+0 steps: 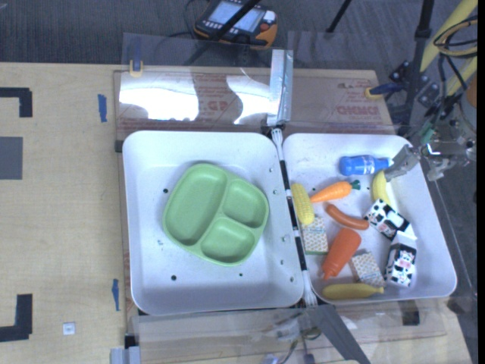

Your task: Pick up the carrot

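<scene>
The carrot [331, 192] is a small orange toy with a green tip. It lies flat in the right bin [436, 233], between a yellow corn cob [303, 205] and a blue bottle [362, 164]. My gripper [405, 160] hangs over the bin's far right corner, close to the bottle's end and a banana [381, 192]. It is well to the right of the carrot and apart from it. Cables and metal parts blur its outline.
The right bin also holds a red sausage [346, 218], a larger orange vegetable [341, 252], two cow-patterned cartons [388, 220], bread pieces [315, 240] and a second banana [352, 290]. A green divided plate [217, 214] sits in the left bin [144, 203].
</scene>
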Robot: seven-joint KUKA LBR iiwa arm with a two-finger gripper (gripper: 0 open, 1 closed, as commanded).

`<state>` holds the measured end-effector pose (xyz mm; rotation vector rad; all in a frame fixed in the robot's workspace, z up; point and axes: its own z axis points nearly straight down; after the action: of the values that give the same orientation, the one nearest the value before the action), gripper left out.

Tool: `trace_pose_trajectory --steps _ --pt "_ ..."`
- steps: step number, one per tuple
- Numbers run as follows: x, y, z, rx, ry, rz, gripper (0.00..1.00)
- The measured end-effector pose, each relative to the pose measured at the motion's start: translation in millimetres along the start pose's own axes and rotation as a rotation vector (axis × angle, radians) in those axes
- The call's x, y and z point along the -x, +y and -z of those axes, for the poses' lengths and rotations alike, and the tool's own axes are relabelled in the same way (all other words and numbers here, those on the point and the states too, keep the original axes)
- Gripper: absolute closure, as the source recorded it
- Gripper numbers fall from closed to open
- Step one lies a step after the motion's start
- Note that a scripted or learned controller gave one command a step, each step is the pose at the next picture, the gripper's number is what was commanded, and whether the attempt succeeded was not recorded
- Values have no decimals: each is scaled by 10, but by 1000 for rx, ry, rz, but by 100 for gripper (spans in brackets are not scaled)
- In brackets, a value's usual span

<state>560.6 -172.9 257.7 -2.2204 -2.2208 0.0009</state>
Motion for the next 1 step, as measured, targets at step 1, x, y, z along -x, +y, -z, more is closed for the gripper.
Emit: trace_pose_trajectory --steps 1 --pt "-117 -50 441 5 -2 -186 0"
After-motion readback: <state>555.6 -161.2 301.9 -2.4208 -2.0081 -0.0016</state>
